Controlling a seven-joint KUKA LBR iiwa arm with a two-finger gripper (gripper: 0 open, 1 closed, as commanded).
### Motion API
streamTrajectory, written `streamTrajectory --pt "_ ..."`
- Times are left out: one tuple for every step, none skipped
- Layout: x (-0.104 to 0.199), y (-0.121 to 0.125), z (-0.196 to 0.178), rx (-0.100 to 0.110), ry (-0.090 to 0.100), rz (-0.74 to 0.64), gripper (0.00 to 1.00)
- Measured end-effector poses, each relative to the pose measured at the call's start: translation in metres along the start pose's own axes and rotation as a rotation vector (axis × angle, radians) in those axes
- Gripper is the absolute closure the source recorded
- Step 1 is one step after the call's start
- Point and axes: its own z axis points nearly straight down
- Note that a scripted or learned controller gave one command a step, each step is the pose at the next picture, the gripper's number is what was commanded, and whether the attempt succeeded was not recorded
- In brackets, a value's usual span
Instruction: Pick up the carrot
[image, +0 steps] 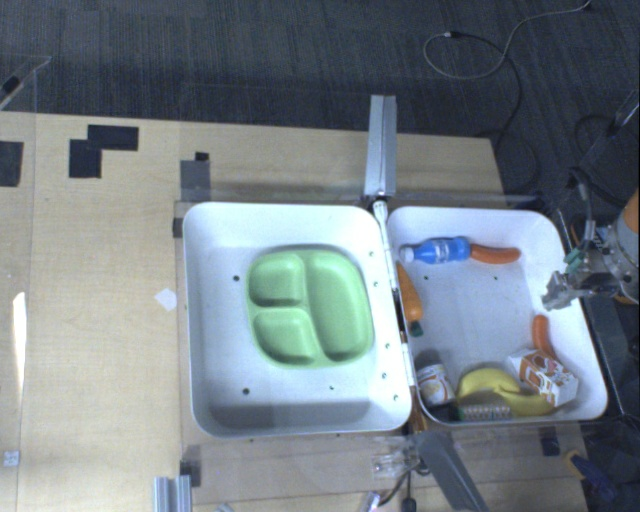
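Observation:
The carrot (408, 295), orange with a dark green end, lies lengthwise against the left wall of the right bin (470, 215). My gripper (562, 292) hangs over that bin's right rim, far to the right of the carrot and apart from it. Nothing shows held in it. A small orange piece (541, 332) lies just below the gripper near the right wall.
A blue bottle (437, 250) and an orange sausage-like item (495, 254) lie at the bin's back. A banana (495, 387), a carton (546, 375), a small can (432, 381) and a dark brush (486, 410) crowd the front. The left bin (210, 310) holds a green divided plate (308, 306).

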Motion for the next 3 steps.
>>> streamTrajectory --pt "-0.001 0.046 0.003 0.002 0.000 0.453 1.00" --pt "0.000 0.048 -0.008 -0.003 -0.001 0.444 1.00" --pt "0.001 0.050 -0.019 -0.006 -0.003 0.434 1.00"
